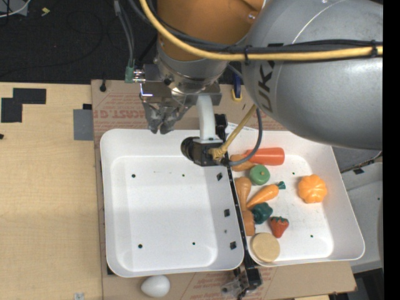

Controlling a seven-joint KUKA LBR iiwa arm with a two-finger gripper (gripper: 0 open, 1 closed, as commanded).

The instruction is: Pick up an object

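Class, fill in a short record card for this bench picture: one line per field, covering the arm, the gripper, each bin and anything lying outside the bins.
arm: grey KUKA arm with orange band, above the bins' far edge
gripper: dark two-finger gripper, over the left bin's far rim, nothing between its fingers
left bin: shallow white plastic bin
right bin: shallow white plastic bin holding toy food: small orange pumpkin, red cylinder, orange carrot, round cream disc
outside the bins: white egg on the cardboard, near the left bin's front edge

Bright, even overhead light; glare whitens the left bin [119,167], the arm [312,61] above it looms soft, slightly blurred
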